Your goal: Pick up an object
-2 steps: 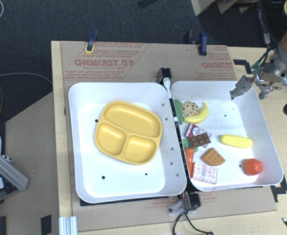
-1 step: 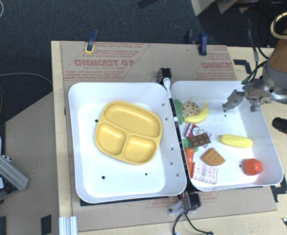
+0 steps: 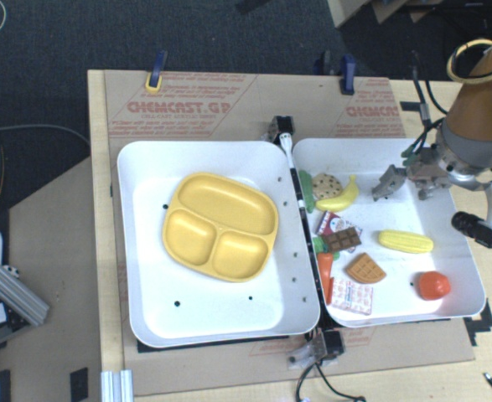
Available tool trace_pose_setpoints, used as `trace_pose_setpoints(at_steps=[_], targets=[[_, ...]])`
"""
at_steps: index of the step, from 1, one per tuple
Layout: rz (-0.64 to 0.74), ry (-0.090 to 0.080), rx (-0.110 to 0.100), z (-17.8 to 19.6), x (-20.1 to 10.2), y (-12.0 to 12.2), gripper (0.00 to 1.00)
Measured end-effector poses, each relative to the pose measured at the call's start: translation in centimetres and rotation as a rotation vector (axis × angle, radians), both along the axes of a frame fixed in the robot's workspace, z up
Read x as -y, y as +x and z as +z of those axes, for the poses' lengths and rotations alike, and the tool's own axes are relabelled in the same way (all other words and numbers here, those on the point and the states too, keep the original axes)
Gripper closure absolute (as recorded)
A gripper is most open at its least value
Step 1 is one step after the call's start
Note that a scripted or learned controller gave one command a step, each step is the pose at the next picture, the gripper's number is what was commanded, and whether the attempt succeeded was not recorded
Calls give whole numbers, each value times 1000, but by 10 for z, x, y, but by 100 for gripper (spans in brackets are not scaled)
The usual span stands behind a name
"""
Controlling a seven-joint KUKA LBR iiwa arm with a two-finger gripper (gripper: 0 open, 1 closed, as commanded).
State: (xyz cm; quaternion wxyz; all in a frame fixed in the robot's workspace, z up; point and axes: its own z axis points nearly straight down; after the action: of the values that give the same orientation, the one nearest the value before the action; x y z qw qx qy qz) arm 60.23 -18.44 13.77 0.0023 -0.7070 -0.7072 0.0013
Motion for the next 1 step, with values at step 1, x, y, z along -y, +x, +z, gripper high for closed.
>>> trace_pose_setpoints(at_steps=[1], targets=[[0,1,-2,-54,-1,-1,0]])
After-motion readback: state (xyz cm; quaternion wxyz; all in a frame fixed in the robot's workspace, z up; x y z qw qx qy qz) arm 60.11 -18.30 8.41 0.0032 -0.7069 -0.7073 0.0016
